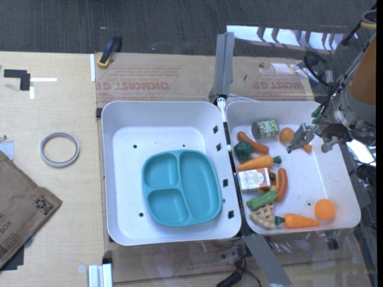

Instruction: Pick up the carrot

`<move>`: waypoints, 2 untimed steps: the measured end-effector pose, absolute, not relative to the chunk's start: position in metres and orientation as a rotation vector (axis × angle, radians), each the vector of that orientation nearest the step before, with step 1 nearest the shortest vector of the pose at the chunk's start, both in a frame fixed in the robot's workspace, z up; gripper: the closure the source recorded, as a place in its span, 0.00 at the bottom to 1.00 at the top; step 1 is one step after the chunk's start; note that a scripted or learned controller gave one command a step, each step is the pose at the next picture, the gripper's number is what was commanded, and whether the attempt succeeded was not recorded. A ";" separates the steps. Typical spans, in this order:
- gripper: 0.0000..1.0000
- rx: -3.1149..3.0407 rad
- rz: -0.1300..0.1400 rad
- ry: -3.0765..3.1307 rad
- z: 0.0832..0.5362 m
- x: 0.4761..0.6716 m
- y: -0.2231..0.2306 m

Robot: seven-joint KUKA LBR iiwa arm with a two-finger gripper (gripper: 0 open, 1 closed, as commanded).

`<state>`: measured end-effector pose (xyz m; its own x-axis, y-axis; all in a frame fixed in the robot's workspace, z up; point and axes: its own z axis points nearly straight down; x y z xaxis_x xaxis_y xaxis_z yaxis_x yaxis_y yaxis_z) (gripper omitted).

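Two carrots lie in the right bin [341, 172]. One carrot [257, 162] lies near the bin's left side, its green top pointing right. The other carrot [301, 221] lies along the front wall with its green top to the left. My gripper [312, 142] hangs over the back right part of this bin, well right of the first carrot. Its fingers [297, 140] are spread open with nothing between them. A small orange fruit [288, 135] sits just beside the left finger.
Crowded round the carrots are a green can [265, 128], broccoli [242, 150], a red-and-white box [256, 178], a red sausage [281, 183], a green pickle [263, 199], a pizza slice [263, 216] and an orange ball [325, 208]. The left bin [119, 160] holds a teal divided plate [181, 187].
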<state>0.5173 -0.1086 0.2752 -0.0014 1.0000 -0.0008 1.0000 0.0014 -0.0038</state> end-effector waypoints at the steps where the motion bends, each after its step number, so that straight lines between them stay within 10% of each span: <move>1: 0.00 -2.260 0.006 -2.177 0.195 0.547 -0.064; 2: 0.00 -2.100 0.001 -2.334 0.109 0.575 -0.097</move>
